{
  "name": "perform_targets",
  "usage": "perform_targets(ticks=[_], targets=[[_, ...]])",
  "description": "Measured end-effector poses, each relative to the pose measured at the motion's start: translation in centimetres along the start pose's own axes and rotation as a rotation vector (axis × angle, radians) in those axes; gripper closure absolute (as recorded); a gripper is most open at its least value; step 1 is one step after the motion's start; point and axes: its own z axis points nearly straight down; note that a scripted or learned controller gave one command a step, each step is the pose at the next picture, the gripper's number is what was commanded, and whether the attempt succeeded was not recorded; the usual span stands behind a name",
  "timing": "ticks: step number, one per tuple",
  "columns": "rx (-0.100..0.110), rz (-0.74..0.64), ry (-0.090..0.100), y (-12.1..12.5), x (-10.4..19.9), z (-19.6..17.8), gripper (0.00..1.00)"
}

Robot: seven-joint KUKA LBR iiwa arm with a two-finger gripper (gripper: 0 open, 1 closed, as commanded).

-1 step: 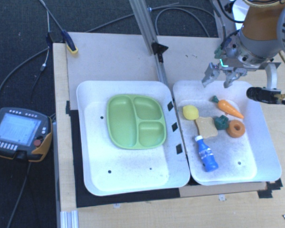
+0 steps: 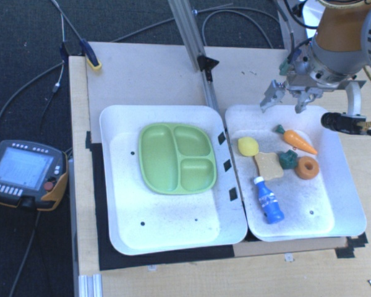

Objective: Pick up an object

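At the upper right of the frame the gripper (image 2: 285, 99) hovers with jaws spread and nothing between them, above the right bin (image 2: 346, 184) where the carrot (image 2: 298, 141) lies ready for picking.

— What are the bins (image 2: 173, 237) made of?
— White plastic, smooth, faintly speckled. The green plate (image 2: 176, 158) looks like matt plastic too.
— And the bench (image 2: 142, 73)?
— Pale wood-like board, matt. The blue bottle (image 2: 269, 202) is glossy plastic; the arm's orange band (image 2: 343, 11) is smooth and shiny, the tool (image 2: 287, 99) dull grey metal.
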Motion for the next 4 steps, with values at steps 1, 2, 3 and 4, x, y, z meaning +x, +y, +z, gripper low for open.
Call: perform_targets(ticks=[1, 2, 3, 4], targets=[[0.006, 0.001, 0.000, 0.3, 0.1, 6.3, 0.00], [0.004, 0.001, 0.000, 0.3, 0.0, 10.4, 0.00], [0.004, 0.000, 0.000, 1.2, -0.4, 15.6, 0.00], [-0.002, 0.000, 0.000, 1.3, -0.4, 14.1, 1.00]])
